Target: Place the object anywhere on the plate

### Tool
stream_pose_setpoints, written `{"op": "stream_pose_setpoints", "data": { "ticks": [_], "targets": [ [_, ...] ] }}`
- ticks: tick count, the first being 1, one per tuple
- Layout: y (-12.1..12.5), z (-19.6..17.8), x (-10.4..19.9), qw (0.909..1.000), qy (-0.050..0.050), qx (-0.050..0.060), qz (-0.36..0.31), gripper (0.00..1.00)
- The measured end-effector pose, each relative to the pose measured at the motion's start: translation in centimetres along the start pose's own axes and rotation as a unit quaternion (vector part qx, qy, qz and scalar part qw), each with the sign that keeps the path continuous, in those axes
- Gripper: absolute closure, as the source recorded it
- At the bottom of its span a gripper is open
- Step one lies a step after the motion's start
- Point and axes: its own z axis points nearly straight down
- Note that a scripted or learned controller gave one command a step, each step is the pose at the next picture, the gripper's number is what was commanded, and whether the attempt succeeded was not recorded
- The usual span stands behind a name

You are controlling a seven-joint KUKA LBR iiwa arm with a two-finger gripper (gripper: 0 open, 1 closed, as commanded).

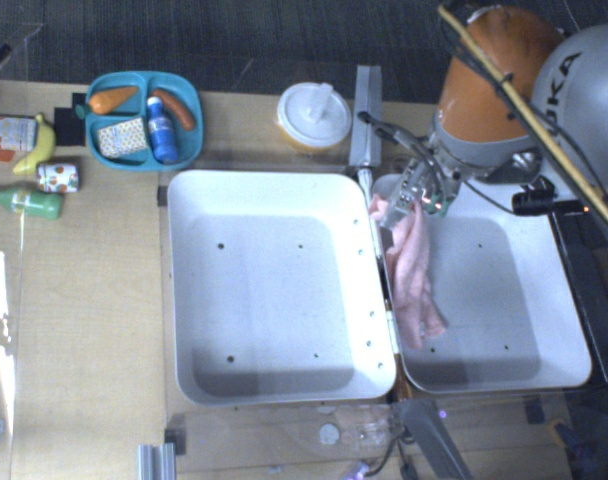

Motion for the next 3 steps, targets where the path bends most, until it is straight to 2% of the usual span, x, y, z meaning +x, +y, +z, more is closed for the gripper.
{"op": "stream_pose_setpoints", "data": {
  "ticks": [1,2,3],
  "targets": [
    [3.9,0.4,2.2,0.9801,0.000,0.000,-0.199,1.00],
    [8.4,0.7,4.4,0.9724,-0.001,-0.001,-0.233,1.00],
    [12.6,-0.1,7.4,0.9726,0.000,-0.001,-0.233,1.00]
  ]
}}
